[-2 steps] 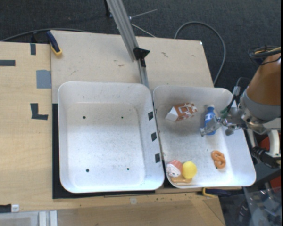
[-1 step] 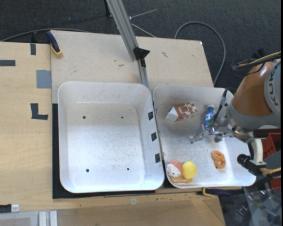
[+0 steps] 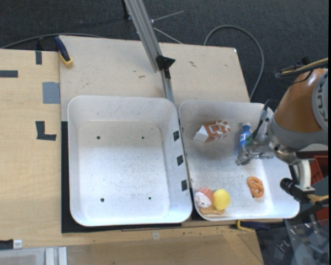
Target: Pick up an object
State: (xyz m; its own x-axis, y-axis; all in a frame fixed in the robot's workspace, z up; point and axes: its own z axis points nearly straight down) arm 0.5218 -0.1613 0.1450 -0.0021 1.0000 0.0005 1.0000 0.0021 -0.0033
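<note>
Bottle (image 3: 244,136): blue, small, in right bin (image 3: 276,203), toward its right wall, just beside gripper (image 3: 247,154). Upright or lying: not clear from this slant. Touching gripper or apart: cannot tell. Jaw state: cannot tell; nothing seen clamped. Not counted as held.

Handling, as judged: light, probably hollow plastic, stiff enough for a firm pinch. Smooth and rounded, so prone to rolling or squirting out under an off-centre squeeze. Best taken across the body at mid-length, jaws square to the long axis. Avoid the pale upper end, apparently narrower and easier to slip off.

Other contents of right bin:
- Carton (image 3: 212,131), white and orange, left of bottle and apart from it.
- Pretzel (image 3: 255,186), nearer the front, below gripper in the view.
- Lemon (image 3: 221,199) at front wall, touching a pink-and-white item (image 3: 203,199) of uncertain kind.

Left bin (image 3: 77,148) alongside, meeting right bin at the middle. Arm (image 3: 298,115), orange-banded, reaching in over the right rim.

Stage, as judged: approach or descent at bottle, grasp unconfirmed.

Risks:
- Nudging bottle toward the wall instead of straddling it.
- Closing on air.
- Wall crowding the outer jaw.

Recommended: centre over the body, descend fully, then close and lift slowly.
</note>
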